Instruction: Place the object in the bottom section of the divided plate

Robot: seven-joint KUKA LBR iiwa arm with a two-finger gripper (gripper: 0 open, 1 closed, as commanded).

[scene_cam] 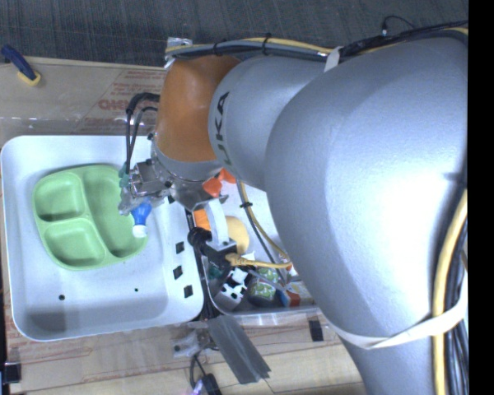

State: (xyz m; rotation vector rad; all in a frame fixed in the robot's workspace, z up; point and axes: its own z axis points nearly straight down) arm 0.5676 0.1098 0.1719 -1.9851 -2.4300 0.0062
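Bench w/ two shallow white bins side by side. Left bin (16, 245) holds a light-green divided plate (82, 216) w/ three sections: two smaller ones on the left, stacked upper and lower, and one longer section along the right side. Plate lies in the upper half of the bin, near the bin's right wall.

KUKA arm (346, 171), grey w/ orange band (189, 109), reaches in from the right and covers most of the right bin (267, 212). Gripper (138, 200) sits over the plate's right edge, approx. above the long right section. Black cables run along the wrist, left of the orange band.

Object: a small blue item w/ white tip (140, 219) shows directly below the gripper hardware, at the plate's right rim. Finger state: cannot tell; the wrist body hides the fingertips, so whether the blue item is pinched or just lying beneath is not resolvable.

Right bin, visible part: an orange item (214, 184), a yellowish rounded item (239, 235), and a black-and-white patterned item (239, 282), all partly hidden by the arm.

A blue-and-yellow clamp (20, 64) grips the board at upper left.
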